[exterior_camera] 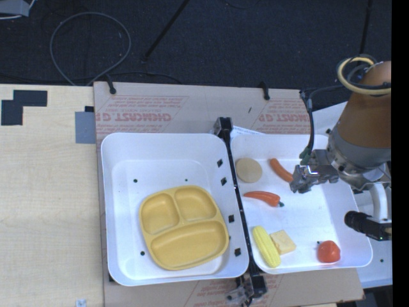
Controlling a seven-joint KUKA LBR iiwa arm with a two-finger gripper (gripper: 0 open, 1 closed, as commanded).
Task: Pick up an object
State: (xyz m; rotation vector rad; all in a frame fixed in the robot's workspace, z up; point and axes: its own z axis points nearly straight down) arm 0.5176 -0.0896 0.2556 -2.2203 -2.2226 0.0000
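Looking down on the bench from the camera view, the gripper (301, 183) hangs low in the right bin (348, 251), at the end of the grey arm (361, 130) reaching in from the right. Whether its jaws are parted or closed cannot be told, since they read as one dark cluster, and nothing can be seen between them, so the pick looks not yet made. Just beside the gripper, to its left, lies the sausage (279, 169), a short orange-red piece whose long axis runs diagonally from upper left to lower right, its lower end nearest the gripper. Below it sits the carrot (262, 197), lying nearly across the bin with a slight downward tilt to the right, its dark end pointing toward the gripper. A round tan cookie (248, 170) rests near the divider, and further down lie a corn cob (266, 246), long axis almost up-and-down, touching or just beside a cheese block (283, 242), with a tomato (328, 251) near the front right corner. The left bin (121, 171) holds a yellow tray (183, 227). Judged from this, closing on something and lifting are both left to do
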